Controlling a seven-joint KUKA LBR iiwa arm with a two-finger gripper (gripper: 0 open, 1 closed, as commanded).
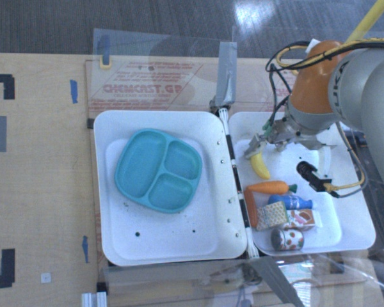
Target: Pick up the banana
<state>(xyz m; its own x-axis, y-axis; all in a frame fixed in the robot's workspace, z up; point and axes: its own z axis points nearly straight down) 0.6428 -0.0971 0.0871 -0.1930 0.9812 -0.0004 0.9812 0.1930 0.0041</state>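
Gripper [258,147] sat over the banana's [260,165] top end; finger state unreadable from this angle.
Banana lay in the right bin [352,226], near its left wall, just above the carrot [267,188]. Blue bottle [290,202], snack packets and a can [287,239] were below. Teal divided plate [159,170] was in the left bin [109,235].

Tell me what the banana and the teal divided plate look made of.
Banana: likely moulded plastic toy, going by its smooth, uniform yellow and small size beside the carrot. Teal divided plate: probably hard plastic, matte to slightly glossy, one even colour with soft rounded compartment edges.
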